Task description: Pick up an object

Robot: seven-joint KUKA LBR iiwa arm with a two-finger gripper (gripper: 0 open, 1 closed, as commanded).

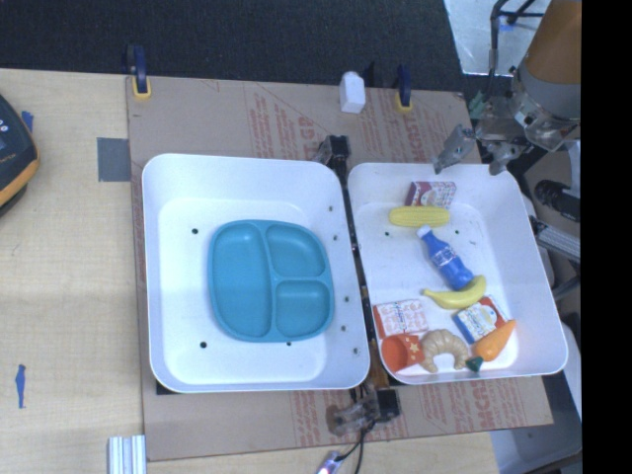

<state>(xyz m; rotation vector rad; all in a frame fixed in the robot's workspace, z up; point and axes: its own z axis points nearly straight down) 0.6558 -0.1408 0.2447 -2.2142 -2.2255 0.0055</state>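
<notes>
Pincer (479,152): I see it spread wide, gripping nothing, above the right bin's (528,215) far edge.
Blue bottle (444,258): mid-bin, beside the banana (456,295).

My counter (69,265) carries a brown cardboard sheet (247,117); on it sit two white bins, left (178,181) and right (523,215), side by side.
</notes>
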